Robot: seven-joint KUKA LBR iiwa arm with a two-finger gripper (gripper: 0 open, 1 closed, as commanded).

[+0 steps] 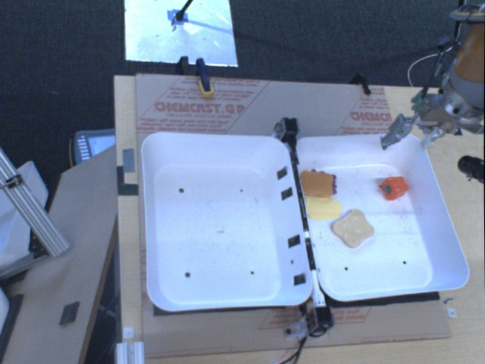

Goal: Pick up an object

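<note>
Gripper (415, 130): two grey fingers, spread apart, nothing between them. One fingertip (394, 136) points left and down over the far rim of the right bin; the other sits toward the right, just beyond the same rim. Position: raised above the bin's far right corner, well apart from every object inside.

Arm (466, 74): grey body with an orange-tan band above the wrist, entering from the right edge of the view; thin cables loop beside it.

Right bin (439, 241): shallow, white, holding four items.
- Red-orange object (393, 188): small, lumpy, with a dark patch on top; lies toward the far right of the bin floor, nearest of the four to the gripper, not touched by it.
- Brown-orange block (318, 183): roughly rectangular, with a purple edge on its right; lies against the bin's left wall.
- Yellow disc (324, 208): flat, pale, just in front of the block and touching or almost touching it.
- Toast-shaped piece (352, 228): tan, bread-slice outline, just beside the disc on its near right.

Left bin (151, 226): shallow, white, with a few small dark dots on its floor. Black clips (292, 196) run along the seam between both bins.

Board (227, 105): brown sheet with red lettering, lying under both bins on the bench.

Reflective panel (180, 21): square, shiny, beyond the board on the dark floor.
</note>
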